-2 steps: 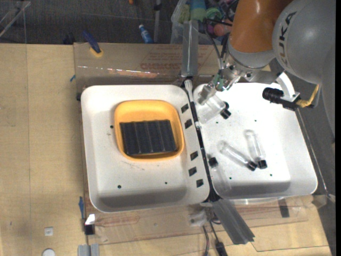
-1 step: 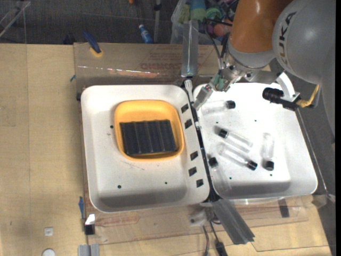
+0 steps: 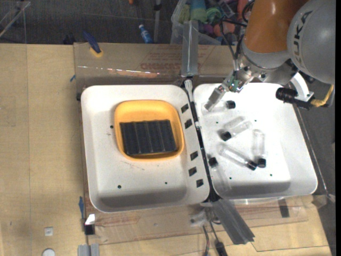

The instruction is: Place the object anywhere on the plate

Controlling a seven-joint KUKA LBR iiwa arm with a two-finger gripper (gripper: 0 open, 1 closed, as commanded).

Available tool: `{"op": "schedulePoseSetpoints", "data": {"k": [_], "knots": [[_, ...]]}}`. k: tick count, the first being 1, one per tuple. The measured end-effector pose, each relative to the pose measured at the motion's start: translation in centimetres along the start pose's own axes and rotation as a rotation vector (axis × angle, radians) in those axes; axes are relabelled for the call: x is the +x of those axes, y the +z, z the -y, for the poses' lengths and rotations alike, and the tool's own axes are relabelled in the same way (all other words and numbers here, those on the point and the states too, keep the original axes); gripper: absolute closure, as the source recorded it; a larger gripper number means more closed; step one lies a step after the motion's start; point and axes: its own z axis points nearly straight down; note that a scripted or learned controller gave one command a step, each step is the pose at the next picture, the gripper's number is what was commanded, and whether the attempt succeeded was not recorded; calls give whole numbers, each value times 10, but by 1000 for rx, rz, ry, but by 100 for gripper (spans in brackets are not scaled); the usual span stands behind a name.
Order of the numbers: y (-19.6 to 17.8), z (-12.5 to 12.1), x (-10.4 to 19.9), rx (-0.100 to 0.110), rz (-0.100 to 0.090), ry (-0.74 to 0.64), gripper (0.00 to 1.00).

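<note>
A yellow-orange plate (image 3: 171, 112) rests in the left bin (image 3: 101, 180), with a dark ridged rectangular piece (image 3: 148, 136) lying on it. Several clear vials with black caps lie in the right bin (image 3: 290, 143): one (image 3: 237, 126) near the middle, one (image 3: 258, 142) to its right, one (image 3: 233, 156) lower down. My gripper (image 3: 234, 83) hangs over the right bin's far left corner, below the orange band. A pale tube-like shape (image 3: 212, 98) slants down and left from its tip towards the divider; whether it is gripped I cannot tell.
A small black cap (image 3: 230, 104) lies just under the gripper, and another (image 3: 212, 161) sits by the divider (image 3: 194, 137) between the bins. A black fitting (image 3: 285, 94) juts from the arm over the right bin's far side. Clutter lies behind the bench.
</note>
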Motion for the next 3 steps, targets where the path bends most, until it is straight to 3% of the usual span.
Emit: {"op": "schedulePoseSetpoints", "data": {"k": [1, 2, 3], "knots": [[-9, 26, -27, -2, 2, 14, 0], [-5, 59, -65, -2, 3, -225, 0], [-1, 89, -92, -2, 4, -257, 0]]}}
